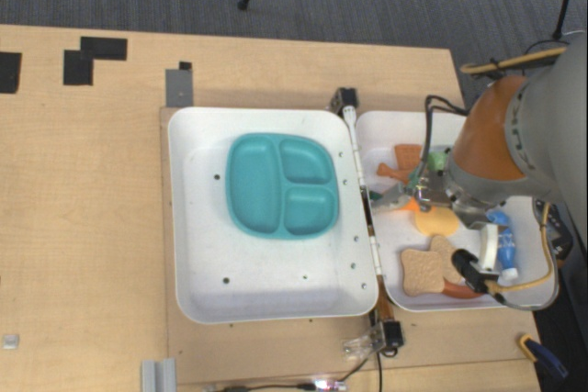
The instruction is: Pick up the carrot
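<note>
a: where is the claw (411,191) seen?

b: it is seen low in the right bin (390,289), near that bin's left wall and about halfway along it. whether it is spread or pressed together cannot be told, as the tips are blurred among small things.

a: is anything held?

b: nothing is clearly shown being held by it.

a: and the carrot (402,161)?

b: an orange piece taken to be the carrot is seen just beyond the claw, toward the far edge of the right bin, lying flat on the bin floor. whether it is touched by the claw cannot be told.

a: what else is found nearby?

b: a yellow piece (435,221) is placed just beside the claw, toward the bin's middle. a slice of toast (424,272) is set near the bin's near edge, and a blue and white item (498,243) is seen toward its right wall. the grey arm (537,133) with its orange band (489,133) is hung over the right side of that bin.

a: and the left bin (202,271)?

b: a teal divided plate (279,184) is laid at its middle.
</note>
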Controlling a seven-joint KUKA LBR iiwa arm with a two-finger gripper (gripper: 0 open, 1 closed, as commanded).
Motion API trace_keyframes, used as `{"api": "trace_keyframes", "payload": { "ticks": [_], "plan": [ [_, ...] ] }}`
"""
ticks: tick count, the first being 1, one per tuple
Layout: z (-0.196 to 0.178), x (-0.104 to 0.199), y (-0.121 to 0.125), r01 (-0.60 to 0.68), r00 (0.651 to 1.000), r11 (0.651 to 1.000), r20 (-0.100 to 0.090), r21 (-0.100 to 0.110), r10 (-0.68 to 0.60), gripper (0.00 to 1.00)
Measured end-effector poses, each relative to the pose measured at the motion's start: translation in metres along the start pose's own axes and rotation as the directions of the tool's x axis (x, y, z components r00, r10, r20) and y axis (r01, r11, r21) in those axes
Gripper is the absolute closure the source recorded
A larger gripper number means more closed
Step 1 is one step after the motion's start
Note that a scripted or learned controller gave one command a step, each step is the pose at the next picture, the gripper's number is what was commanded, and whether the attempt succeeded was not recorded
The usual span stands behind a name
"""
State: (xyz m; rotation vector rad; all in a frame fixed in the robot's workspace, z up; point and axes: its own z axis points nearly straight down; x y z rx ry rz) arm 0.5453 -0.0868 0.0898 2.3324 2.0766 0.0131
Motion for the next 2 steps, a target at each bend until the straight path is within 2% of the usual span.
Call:
{"api": "trace_keyframes", "payload": {
  "ticks": [1,2],
  "plan": [
    [-0.009,0.002,0.001,0.006,1.0,1.0,-0.003,0.003,-0.006,1.0],
    [-0.098,0.083,-0.014,-0.067,0.998,0.998,-0.011,0.014,0.068,1.0]
  ]
}}
